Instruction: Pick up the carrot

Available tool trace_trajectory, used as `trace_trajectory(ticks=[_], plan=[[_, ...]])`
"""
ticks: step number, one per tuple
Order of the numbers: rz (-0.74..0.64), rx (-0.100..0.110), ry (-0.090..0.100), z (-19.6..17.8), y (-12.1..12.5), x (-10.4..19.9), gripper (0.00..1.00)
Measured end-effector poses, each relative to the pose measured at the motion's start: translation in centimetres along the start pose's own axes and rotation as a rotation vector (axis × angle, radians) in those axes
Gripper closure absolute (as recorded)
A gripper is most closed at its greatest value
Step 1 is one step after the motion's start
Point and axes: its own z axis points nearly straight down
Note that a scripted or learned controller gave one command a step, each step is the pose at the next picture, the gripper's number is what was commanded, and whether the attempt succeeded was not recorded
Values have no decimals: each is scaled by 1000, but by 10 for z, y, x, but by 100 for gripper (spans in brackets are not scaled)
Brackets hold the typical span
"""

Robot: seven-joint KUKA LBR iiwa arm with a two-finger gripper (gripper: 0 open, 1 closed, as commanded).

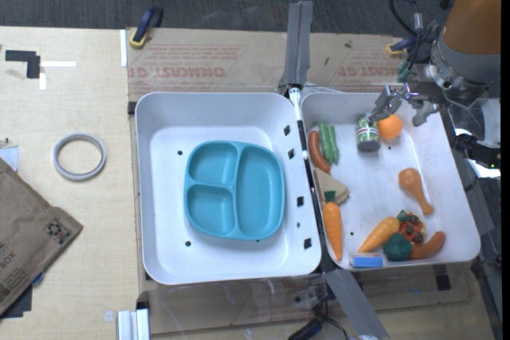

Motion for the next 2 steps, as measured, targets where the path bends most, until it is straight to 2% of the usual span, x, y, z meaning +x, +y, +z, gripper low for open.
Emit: trace_trajectory(ticks=[1,2], plan=[[-90,-3,-1,24,53,-20,0],[-184,-5,-2,9,60,-77,0]])
